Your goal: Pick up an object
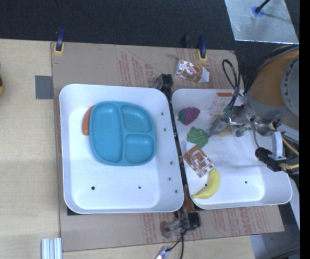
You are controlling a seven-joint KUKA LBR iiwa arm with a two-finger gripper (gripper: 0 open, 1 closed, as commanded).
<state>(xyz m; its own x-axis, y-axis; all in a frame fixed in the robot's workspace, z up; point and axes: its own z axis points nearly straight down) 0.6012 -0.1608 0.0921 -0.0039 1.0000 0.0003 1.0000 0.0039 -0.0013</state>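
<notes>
A light wood tabletop (20, 161) carries a brown cardboard sheet (122, 63), with dark carpet across the top of the frame. Two shallow white bins sit side by side on the sheet. The left bin (117, 196) holds a blue divided plate (123, 133); an orange object (85, 122) lies against the plate's left edge, partly hidden.

The right bin (252, 190) holds a purple object (188, 114) near its upper left, a green object (198, 137) just below it, a brown-and-white packet (198, 161) lower still, and a yellow banana (210, 185) near the bottom left. A second packet (192, 71) lies on the cardboard above the right bin.

The gripper (219, 125) enters from the right of the frame and sits low in the right bin, just right of the green object. Finger state: cannot tell. No object is visible between them.
</notes>
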